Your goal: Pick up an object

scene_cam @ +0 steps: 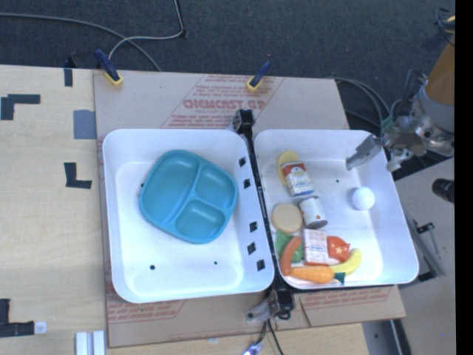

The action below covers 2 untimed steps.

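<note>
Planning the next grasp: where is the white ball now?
The white ball lies alone in the right bin, toward its right side, right of the small can and below the pincer.

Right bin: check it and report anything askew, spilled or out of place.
Nothing looks spilled or damaged. The right bin is lopsided, though: toy food, including a carrot and banana, is heaped against its near-left corner, while a white ball sits apart. The end effector is above the far-right rim.

Red print on cardboard sheet [222,106] under bins, seen upside down, too blurred to read for certain. Labels on small bottle [295,177], can [313,211] and carton [316,246]: illegible.
</note>
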Available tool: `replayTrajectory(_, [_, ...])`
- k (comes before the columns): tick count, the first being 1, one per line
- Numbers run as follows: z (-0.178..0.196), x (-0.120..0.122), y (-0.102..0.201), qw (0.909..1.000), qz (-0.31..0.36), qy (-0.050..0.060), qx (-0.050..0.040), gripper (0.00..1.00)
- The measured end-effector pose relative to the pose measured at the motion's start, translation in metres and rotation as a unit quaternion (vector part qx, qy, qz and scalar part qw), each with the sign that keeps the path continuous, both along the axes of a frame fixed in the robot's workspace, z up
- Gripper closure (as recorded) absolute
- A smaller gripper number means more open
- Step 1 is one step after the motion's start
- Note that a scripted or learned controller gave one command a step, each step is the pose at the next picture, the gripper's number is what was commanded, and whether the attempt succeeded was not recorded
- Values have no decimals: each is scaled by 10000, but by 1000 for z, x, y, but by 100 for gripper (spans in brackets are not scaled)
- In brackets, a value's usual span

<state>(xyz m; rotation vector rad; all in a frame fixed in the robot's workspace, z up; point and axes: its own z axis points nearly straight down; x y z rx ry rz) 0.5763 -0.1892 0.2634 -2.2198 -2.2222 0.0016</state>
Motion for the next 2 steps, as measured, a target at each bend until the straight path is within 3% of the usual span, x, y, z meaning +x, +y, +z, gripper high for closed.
replayTrajectory(1, [-108,-13,78,10000,6,16,10,0])
replayTrajectory(2, [-174,3,77,10000,5,-34,8,0])
